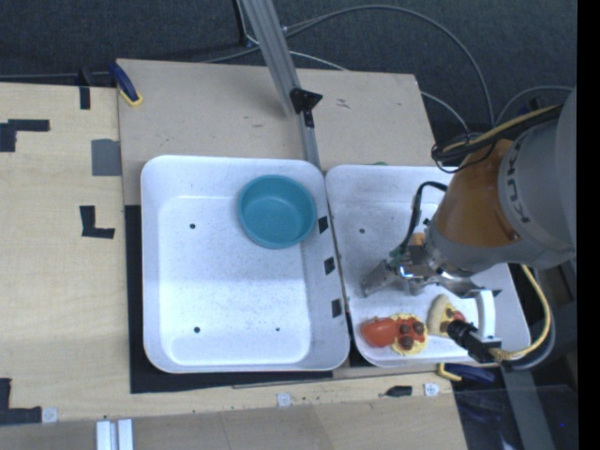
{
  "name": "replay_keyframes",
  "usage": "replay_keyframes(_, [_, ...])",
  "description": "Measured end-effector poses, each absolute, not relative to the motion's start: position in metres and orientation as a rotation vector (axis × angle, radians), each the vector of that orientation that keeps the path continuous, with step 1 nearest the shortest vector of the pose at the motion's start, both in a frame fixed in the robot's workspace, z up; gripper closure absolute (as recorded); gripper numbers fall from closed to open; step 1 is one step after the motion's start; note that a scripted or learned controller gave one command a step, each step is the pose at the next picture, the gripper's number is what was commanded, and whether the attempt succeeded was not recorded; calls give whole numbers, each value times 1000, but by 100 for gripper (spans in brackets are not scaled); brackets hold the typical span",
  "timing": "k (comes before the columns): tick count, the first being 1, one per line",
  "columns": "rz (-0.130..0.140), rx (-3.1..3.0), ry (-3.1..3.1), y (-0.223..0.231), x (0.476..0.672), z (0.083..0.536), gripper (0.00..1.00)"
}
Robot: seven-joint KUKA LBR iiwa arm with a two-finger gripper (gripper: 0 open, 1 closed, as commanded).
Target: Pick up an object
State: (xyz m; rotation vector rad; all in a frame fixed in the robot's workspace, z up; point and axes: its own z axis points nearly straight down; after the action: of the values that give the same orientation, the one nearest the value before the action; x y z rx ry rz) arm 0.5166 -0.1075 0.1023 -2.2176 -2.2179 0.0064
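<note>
My gripper point(382, 279) hangs low over the middle of the right bin point(361, 204), with the grey arm and its orange band point(473, 204) reaching in from the right. Just in front of it, at the bin's near edge, lie a red object point(379, 329), a dark red piece with yellow spots point(408, 335) and a pale yellow piece point(439, 311). I see nothing held in the gripper. A blue bowl point(276, 210) sits at the back right of the left bin point(187, 279).
A grey metal pole point(281, 54) slants down to the divide between the bins. Black cables loop behind the arm at the right. A yellow and blue clamp point(127, 87) sits at the board's back left corner.
</note>
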Motion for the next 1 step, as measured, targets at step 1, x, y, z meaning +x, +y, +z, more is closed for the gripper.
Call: replay_keyframes(1, [0, -2222, -2223, -108, 517, 90, 0])
